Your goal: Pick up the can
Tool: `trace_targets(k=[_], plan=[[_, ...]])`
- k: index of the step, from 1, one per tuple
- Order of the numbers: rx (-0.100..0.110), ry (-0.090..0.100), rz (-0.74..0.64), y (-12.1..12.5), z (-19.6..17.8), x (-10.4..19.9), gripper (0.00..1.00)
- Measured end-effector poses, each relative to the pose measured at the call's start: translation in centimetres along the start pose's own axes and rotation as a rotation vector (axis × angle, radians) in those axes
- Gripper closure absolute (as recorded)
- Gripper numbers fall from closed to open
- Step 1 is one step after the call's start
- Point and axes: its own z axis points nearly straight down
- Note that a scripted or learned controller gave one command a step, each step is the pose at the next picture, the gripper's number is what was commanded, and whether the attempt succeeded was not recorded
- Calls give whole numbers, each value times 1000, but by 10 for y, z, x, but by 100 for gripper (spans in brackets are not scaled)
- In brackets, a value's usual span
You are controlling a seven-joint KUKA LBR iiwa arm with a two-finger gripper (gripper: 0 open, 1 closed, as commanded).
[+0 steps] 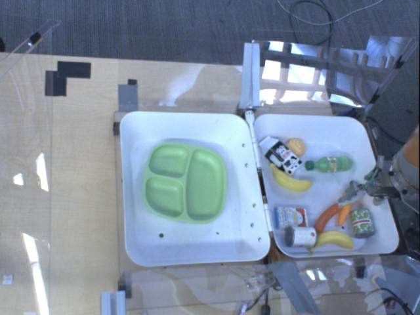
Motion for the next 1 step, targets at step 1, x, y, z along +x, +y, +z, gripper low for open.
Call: trace_targets(k=[1], plan=[[-5, 0, 4, 2, 61, 1, 0]])
